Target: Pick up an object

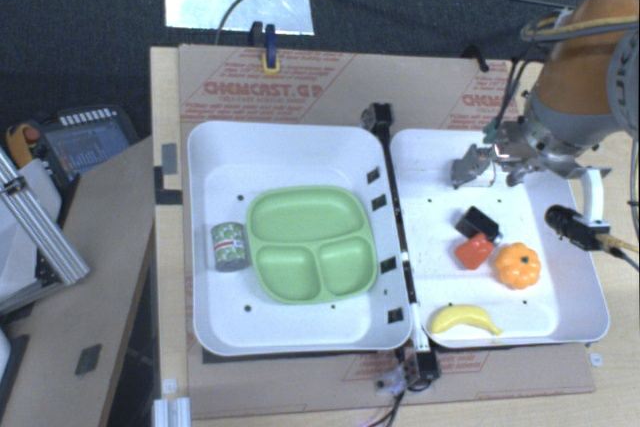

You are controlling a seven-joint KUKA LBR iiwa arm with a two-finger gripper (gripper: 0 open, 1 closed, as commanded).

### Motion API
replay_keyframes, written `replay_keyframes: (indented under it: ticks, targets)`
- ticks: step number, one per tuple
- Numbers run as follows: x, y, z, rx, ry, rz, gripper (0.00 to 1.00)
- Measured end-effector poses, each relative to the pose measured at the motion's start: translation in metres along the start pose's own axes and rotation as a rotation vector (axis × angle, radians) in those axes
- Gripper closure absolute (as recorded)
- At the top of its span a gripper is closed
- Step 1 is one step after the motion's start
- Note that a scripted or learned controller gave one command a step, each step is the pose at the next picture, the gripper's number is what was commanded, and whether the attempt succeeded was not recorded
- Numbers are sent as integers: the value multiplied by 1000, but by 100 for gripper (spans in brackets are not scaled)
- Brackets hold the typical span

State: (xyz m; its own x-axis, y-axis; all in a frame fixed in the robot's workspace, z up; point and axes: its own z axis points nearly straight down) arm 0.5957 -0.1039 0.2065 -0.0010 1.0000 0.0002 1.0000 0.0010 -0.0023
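Wooden bench [160, 245] under everything, topped with a brown printed cardboard sheet [300, 80]. Directly on that sheet, two shallow white bins side by side: left bin [215, 150], right bin [585, 310], walls touching along the middle, black clips [380, 177] along that seam. Yellow-and-blue clamp [269, 50] biting the sheet's far edge. Off the bench's left side, a teach pendant [85, 143].

Legible text: "CHEMCAST" in red capitals, followed by unclear characters, printed on the brown protective sheet [300, 80] behind the left bin | same red print repeated near the sheet's right corner, too skewed to be read | can [229, 245] label: too small to be read | pendant [85, 147] screen: illegible
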Motion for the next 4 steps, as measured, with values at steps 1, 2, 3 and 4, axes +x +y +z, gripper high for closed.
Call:
replay_keyframes:
  ticks: [1, 2, 3, 4]
  targets:
    - [5, 6, 45, 0, 0, -1, 0]
    - [7, 10, 87, -1, 0, 0, 0]
    - [7, 11, 74, -6, -1, 0, 100]
    - [17, 14, 22, -8, -1, -4, 100]
